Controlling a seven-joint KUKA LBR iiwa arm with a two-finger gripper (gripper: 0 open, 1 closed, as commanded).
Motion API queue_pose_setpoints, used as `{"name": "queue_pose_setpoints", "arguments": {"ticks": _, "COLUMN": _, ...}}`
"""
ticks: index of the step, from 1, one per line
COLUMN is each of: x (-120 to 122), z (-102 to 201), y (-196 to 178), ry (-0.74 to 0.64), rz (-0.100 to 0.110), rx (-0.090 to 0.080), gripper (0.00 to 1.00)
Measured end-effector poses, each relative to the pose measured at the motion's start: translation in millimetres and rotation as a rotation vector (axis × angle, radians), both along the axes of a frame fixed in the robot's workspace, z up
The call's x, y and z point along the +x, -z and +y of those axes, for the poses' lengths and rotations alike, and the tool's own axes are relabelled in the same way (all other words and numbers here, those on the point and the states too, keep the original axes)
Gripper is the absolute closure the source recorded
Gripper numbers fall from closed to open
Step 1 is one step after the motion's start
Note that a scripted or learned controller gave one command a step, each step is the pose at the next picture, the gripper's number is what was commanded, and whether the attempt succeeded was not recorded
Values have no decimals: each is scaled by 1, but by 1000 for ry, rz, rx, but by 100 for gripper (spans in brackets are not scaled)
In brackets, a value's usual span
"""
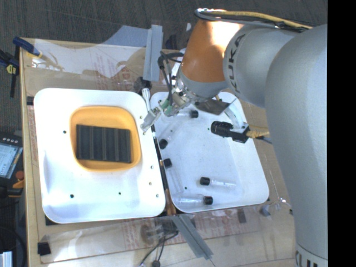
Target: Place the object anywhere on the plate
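Tabletop (83,77) carries two white bins side by side. Left bin (55,193) holds a yellow plate (105,118) with a dark ribbed insert (105,142) lying on it. Right bin (245,177) holds clear, black-capped tubes: one (217,182) near the middle, another (194,201) by the front wall. The pincer (167,105) hangs over this bin's back left corner; whether it grips anything cannot be told.

A pale wooden bench (83,71) stands on dark grey carpet (83,4), sunlit from above.
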State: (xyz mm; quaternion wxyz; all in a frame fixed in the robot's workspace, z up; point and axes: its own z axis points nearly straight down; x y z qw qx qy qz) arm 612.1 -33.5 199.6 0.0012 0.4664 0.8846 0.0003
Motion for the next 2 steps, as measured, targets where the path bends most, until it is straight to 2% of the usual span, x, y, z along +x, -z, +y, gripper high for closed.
{"name": "queue_pose_setpoints", "arguments": {"ticks": 1, "x": 21, "z": 51, "y": 7, "ry": -305, "rz": 0, "rx": -1, "gripper": 0}}
{"name": "queue_pose_setpoints", "arguments": {"ticks": 2, "x": 22, "z": 50, "y": -3, "ry": -307, "rz": -1, "rx": -2, "gripper": 100}}
